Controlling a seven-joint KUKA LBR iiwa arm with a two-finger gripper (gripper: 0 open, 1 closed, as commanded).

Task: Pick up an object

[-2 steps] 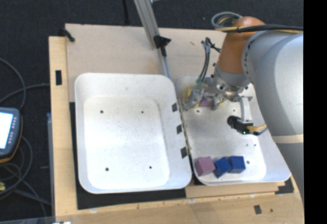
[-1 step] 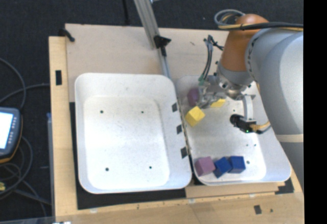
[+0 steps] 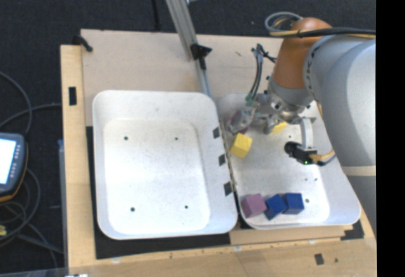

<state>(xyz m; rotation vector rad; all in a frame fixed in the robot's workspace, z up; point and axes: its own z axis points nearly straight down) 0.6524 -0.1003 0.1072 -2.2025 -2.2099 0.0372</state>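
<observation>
In the right bin [image 3: 316, 206] a yellow cube [image 3: 241, 145] lies near the left wall. A purple block [image 3: 253, 204] and two blue blocks [image 3: 283, 204] sit together at the front. My gripper [image 3: 243, 119] hangs over the bin's far left corner, just above and behind the yellow cube. A small yellow piece [image 3: 278, 126] shows under the wrist, to the gripper's right.
The left bin [image 3: 152, 162] lies beside the right one, their walls meeting mid-bench. A slanted metal rail [image 3: 180, 13] rises from the bench's back. Cables [image 3: 310, 155] loop off the wrist over the right bin. A handheld screen [image 3: 9, 165] sits off the bench at left.
</observation>
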